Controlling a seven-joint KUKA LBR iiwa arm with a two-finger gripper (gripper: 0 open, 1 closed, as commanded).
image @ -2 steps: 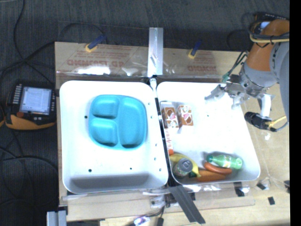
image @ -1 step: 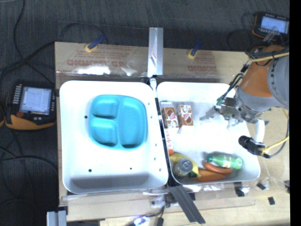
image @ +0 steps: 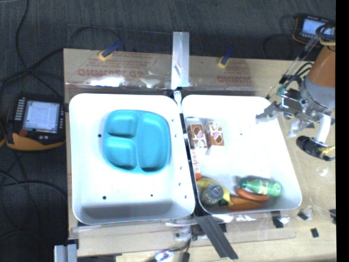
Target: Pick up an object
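End effector at the right of the frame, over the upper right rim of the right bin, its metal parts pointing left. Cannot tell whether it is released or clenched; nothing visible in it. Grey arm with orange band enters from the upper right edge.

Right bin contents sit well apart from the end effector. Two small brown-and-white packets lie side by side at the bin's upper left, near the divider; print on them too small to read. Along the lower edge: a green bottle with a yellow-and-red label, unreadable, lying on its side; an orange carrot-like item just below it; a yellow item with a grey round piece at lower left. Centre and right of this bin's floor are bare white.

Left bin holds a blue sectioned tray, with open floor around it.

Desk back edge shows red mirrored lettering under plastic, not legible. A handheld screen unit lies on the floor at far left.
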